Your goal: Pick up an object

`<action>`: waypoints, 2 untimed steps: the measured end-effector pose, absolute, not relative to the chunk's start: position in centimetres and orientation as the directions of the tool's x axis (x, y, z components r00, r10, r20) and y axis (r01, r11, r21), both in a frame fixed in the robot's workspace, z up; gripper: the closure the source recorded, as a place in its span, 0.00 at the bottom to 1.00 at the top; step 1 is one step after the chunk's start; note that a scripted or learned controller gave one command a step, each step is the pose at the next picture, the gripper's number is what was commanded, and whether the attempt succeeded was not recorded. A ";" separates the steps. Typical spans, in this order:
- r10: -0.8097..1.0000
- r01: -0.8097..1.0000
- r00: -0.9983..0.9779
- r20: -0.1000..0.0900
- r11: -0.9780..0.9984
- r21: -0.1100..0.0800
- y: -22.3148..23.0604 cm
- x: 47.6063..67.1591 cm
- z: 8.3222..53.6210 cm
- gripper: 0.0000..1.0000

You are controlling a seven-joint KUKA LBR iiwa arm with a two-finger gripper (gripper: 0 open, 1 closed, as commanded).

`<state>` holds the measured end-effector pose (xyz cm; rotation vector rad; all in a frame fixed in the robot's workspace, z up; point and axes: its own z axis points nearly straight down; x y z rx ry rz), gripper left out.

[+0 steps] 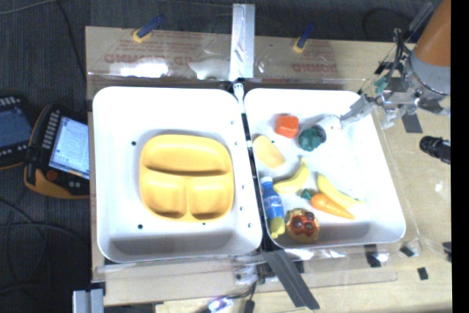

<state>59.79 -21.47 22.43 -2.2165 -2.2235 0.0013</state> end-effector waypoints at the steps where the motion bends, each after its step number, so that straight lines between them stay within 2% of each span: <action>1: 0.984 0.984 0.178 -0.004 -0.178 -0.001 -20.3 60.9 32.6 0.00; 2: 0.997 0.997 0.073 -0.001 -0.073 -0.004 -15.1 64.1 21.2 0.00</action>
